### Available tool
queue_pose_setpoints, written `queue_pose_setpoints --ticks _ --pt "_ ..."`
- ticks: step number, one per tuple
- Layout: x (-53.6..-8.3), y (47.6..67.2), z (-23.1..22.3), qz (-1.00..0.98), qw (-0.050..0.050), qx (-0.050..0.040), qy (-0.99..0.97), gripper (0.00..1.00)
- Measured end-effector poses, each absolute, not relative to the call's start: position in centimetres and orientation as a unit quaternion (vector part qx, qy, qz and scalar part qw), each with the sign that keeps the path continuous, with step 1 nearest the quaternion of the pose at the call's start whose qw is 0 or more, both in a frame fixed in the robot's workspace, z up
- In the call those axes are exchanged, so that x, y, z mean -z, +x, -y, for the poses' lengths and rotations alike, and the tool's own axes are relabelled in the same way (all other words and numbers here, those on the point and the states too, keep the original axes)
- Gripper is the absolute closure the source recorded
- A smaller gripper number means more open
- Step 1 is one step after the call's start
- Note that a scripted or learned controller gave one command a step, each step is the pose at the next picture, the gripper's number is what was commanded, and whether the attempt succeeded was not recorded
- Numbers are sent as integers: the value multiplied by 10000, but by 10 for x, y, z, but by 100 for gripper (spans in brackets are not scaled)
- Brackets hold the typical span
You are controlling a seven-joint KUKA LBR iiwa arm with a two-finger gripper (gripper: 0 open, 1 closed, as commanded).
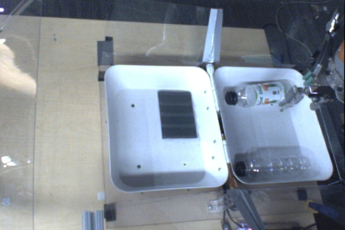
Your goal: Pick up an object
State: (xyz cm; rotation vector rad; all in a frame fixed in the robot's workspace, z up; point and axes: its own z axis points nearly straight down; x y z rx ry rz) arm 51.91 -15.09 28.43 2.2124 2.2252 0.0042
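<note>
Camera view is showing the gripper (294, 98) sitting over the upper right part of the right bin (280, 132); fingers are spreading apart, nothing between them; fingertips are hanging just beside the base end of the labelled clear bottle (259, 94), contact unclear; that bottle is lying on its side along the bin's far wall, black cap pointing left; a second clear bottle (272, 164) is lying on its side along the near wall, cap also left, well apart from the gripper; left bin (124, 116) is holding a dark ridged rectangular block (177, 114) near its centre.
</note>
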Motion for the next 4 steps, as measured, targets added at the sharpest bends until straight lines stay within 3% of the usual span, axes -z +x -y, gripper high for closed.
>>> queue_pose_setpoints --ticks 1,2,3,4 --pt "-207 587 98 -7211 8 -10 6929 0" --pt "-136 622 109 -7644 165 -103 6445 0" --pt "-124 644 131 -7672 159 -95 6411 0" --pt "-113 668 129 -7875 216 -103 6159 0"
